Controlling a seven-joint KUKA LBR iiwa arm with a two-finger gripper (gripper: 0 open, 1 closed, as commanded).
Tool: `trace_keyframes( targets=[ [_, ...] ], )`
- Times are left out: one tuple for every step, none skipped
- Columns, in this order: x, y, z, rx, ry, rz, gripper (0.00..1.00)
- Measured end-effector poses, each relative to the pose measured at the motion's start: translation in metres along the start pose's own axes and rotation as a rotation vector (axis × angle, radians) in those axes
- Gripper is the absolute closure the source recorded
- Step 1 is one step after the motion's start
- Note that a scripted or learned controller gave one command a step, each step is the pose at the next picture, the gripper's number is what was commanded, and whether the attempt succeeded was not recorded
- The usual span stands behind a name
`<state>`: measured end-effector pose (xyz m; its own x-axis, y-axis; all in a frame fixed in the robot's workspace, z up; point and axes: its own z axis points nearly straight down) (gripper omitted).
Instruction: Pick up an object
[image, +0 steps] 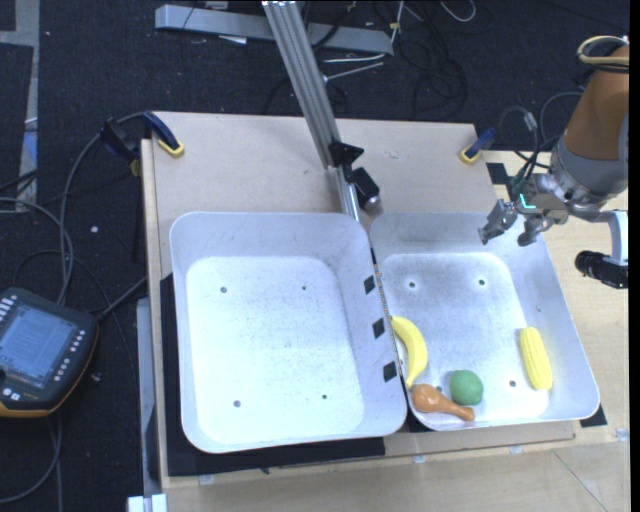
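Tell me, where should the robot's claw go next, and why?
Probably toward the near end of the right bin. The gripper hangs open over that bin's far rim with nothing between its fingers, while the banana, green ball, corn cob and drumstick all lie at the near end.

We see the grey arm (592, 150) reaching in from the right, its orange band (603, 105) high above the wrist. The gripper (510, 229) points down and leftward, its two fingers spread apart with nothing between them.
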<state>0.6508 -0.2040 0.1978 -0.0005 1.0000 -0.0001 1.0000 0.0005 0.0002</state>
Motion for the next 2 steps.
trace_keyframes(
  targets=[
    [0.0, 0.0, 0.0, 0.0, 0.0, 0.0, 0.0],
    [0.01, -0.001, 0.056, 0.005, 0.001, 0.0, 0.0]
  ],
)
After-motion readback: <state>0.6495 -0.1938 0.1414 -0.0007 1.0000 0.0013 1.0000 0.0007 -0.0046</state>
